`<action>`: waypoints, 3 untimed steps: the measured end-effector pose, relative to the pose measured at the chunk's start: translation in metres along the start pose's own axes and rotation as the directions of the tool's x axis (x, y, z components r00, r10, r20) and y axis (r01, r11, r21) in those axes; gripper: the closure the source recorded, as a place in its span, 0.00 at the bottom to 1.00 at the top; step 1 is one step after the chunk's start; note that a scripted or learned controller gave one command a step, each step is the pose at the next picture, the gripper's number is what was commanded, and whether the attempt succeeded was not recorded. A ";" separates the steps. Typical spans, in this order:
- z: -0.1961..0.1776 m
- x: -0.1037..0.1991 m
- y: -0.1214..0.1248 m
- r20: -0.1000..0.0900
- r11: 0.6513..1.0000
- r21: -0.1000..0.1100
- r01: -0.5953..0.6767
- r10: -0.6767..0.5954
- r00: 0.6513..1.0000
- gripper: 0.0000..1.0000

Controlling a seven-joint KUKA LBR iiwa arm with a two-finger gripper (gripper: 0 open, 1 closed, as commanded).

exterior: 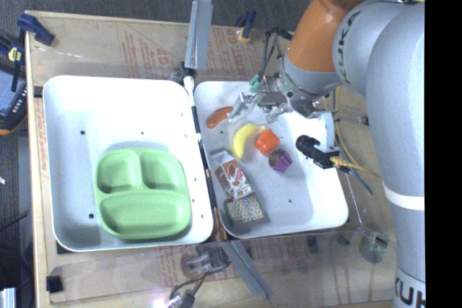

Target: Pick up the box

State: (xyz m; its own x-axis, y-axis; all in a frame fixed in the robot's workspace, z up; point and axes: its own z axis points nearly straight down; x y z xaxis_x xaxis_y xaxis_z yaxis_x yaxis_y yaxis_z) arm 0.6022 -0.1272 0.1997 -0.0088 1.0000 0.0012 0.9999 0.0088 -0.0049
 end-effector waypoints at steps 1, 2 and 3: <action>0.109 -0.042 -0.032 0.001 0.996 0.001 -0.088 0.088 0.996 0.00; 0.063 -0.076 -0.024 0.001 0.999 -0.003 0.044 -0.044 0.999 0.00; 0.027 -0.083 0.047 0.002 0.986 -0.006 0.165 -0.165 0.986 0.00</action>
State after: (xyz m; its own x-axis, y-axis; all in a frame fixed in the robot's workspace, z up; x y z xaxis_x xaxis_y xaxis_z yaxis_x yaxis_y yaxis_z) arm 0.6499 -0.2100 0.1721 -0.1737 0.9848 0.0000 0.9848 0.1737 0.0012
